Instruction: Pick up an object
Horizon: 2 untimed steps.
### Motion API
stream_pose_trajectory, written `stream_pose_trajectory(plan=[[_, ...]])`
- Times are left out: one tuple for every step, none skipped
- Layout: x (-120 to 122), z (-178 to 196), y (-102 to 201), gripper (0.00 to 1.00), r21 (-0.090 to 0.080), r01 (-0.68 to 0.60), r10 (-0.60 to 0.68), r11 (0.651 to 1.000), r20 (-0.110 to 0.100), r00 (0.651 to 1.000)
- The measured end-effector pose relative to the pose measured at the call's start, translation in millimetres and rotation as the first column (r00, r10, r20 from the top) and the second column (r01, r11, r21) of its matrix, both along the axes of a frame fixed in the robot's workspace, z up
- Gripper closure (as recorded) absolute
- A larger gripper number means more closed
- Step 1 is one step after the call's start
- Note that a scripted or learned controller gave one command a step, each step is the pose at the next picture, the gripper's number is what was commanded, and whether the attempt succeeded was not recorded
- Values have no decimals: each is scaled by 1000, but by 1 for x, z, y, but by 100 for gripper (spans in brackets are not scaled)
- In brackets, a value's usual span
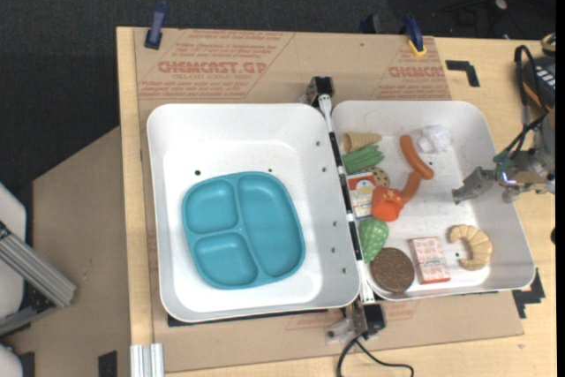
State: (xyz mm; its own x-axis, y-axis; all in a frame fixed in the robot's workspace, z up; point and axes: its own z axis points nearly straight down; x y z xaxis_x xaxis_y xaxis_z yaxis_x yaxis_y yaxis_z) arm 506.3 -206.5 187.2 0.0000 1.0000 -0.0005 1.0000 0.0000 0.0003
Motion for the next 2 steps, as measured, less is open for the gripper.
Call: stream_pose_trajectory(plan=[[56, -53, 36, 0, 1, -6, 6, 1000, 1, 1000], [127, -105, 46, 0, -1, -4, 4, 1000, 4, 1000]])
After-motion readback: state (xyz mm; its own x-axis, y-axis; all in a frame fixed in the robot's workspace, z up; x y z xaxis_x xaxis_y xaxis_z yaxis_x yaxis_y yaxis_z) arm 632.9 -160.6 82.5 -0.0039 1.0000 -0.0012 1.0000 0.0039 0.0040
